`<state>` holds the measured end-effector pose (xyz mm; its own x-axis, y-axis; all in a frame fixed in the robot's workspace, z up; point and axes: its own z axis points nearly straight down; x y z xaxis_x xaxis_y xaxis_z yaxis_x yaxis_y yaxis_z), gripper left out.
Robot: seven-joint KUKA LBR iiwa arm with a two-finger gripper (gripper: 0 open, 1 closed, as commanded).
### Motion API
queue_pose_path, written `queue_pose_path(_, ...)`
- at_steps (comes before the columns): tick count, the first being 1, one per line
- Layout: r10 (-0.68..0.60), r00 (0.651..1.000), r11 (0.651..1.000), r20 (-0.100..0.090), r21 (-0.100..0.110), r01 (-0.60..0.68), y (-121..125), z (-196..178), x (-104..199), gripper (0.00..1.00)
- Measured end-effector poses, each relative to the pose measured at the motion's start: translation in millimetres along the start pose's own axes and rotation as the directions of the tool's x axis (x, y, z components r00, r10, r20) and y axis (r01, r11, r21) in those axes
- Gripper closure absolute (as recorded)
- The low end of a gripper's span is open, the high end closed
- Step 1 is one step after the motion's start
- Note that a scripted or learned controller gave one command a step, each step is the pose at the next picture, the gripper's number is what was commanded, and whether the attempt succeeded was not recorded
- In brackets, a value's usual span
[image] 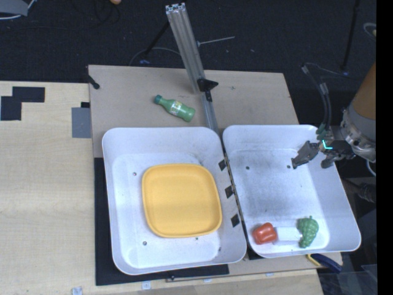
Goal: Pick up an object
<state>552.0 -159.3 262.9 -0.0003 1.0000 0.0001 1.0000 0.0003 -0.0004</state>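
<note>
- The end effector (314, 154) hangs over the far right edge of the right bin (270, 177), its two dark fingers spread wide with nothing between them.
- The nearest things to pick lie toward the near right corner of that bin: a red pepper (264, 233) and a green broccoli-like toy (307, 231), close together with a small white piece between them.
- From the end effector, both lie toward the near edge; the green toy sits almost straight below it in the view, the pepper further toward the bin's middle divider.
- The green toy's long axis runs roughly far to near.
- Counted: two white bins, one yellow plate (182, 200) in the left bin (123, 165), one red pepper, one green toy, and one green bottle (174, 108) lying on the table (258, 97) beyond the bins' far edge.
</note>
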Motion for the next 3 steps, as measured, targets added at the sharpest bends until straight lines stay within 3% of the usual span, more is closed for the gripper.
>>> queue_pose_path(1, 0.0, 1.0, 1.0, 0.0, 0.0, 0.0, 0.0, 0.0, 0.0, 0.0)
queue_pose_path(3, -0.001, 1.0, 1.0, -0.001, 0.004, 0.001, 9.3, 101.4, 12.6, 0.0)
